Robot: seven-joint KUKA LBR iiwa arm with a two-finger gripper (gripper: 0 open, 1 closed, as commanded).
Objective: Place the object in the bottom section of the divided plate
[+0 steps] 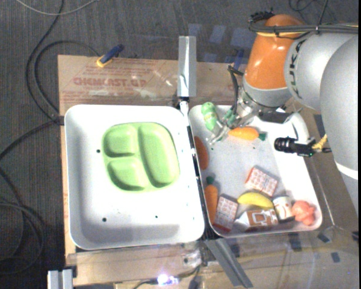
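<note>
Camera view, near to far: divided plate (141, 155) sits in the left bin (84, 221); at two o'clock in the right bin (316, 191), the toy carrot (243, 133) lies touching the jaws (whether they grip, I cannot tell). Probably light, stiff, slippery; take it mid-body.

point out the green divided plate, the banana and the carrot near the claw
green divided plate (163, 155), camera view, on its large right section
banana (255, 199), camera view, middle of its yellow curve
carrot (244, 133), camera view, on its orange body in the right bin
</note>
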